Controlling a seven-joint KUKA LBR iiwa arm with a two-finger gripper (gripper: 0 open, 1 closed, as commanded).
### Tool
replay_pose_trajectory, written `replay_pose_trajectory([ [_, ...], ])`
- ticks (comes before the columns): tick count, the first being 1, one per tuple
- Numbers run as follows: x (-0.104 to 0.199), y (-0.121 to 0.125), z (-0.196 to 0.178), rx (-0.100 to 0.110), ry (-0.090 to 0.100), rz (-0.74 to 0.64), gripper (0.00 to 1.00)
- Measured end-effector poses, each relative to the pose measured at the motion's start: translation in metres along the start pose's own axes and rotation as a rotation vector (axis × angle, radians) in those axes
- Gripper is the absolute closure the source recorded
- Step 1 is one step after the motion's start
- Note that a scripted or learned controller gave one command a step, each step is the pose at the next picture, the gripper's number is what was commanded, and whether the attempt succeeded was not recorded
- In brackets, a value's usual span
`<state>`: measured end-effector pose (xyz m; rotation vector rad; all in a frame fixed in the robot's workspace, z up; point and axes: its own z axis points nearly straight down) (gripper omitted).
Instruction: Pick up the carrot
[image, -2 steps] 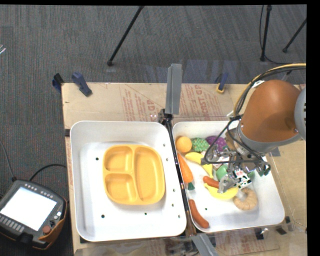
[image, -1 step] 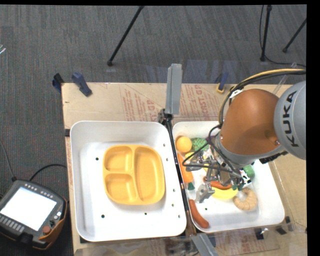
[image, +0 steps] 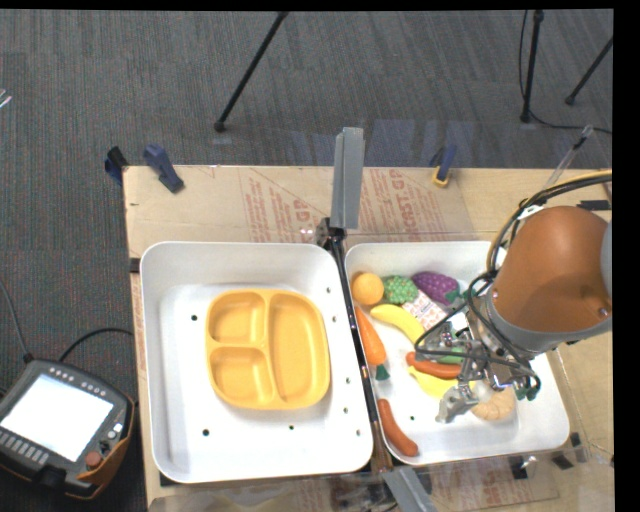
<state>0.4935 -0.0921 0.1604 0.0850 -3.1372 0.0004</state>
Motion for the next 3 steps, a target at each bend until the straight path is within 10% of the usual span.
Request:
replay_pose_trajectory([
  [1, -0.014, 0.01, 0.038, -0.003, 0.001, -0.158, 0.0],
  [2, -0.056, -0.053, 0.025, 0.0, -0.007, -0.302, 0.0],
  [3, -0.034, -0.013, 0.02, -0.002, -0.004, -0.196, 0.0],
])
